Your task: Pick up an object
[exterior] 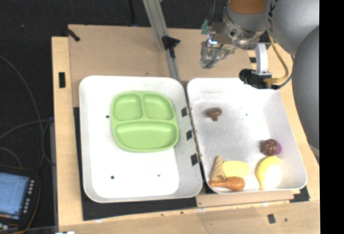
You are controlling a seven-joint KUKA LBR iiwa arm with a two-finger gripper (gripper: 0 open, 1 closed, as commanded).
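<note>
A wooden counter (pixel 107 55) carries two white bins. The left bin (pixel 97 174) holds a green divided plate (pixel 144 121). In the right bin (pixel 290 174), a small brown piece (pixel 213 113) lies apart from the other items, with bare floor all round. The tool (pixel 212 58) hangs beyond that bin's far rim, above the brown piece, holding nothing; its opening cannot be made out.

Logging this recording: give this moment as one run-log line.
gripper: above right bin's far edge | holding: nothing | brown piece: nearest | green tray: left bin
</note>
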